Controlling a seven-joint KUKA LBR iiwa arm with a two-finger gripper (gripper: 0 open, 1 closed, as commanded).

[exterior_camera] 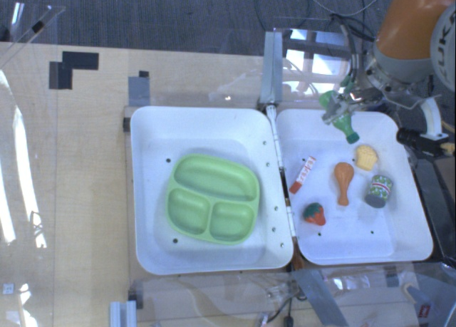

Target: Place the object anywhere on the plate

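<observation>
Left bin (142, 176): green plate (212, 198) seen at centre, three compartments, nothing on it. Right bin (406, 240): red-white tube (304, 172) by the left wall, strawberry (313, 213) below it, drumstick (344, 182) mid-bin, can (379, 191) and yellow piece (366, 157) to the right. Pincer (340, 110) found over the bin's far edge, with a green bottle-like object (347, 127) at its tips; whether it is gripped or merely touched cannot be told. Risk judged: a shallow hold could slip in transit across the divider, dropping the object short of the plate
</observation>
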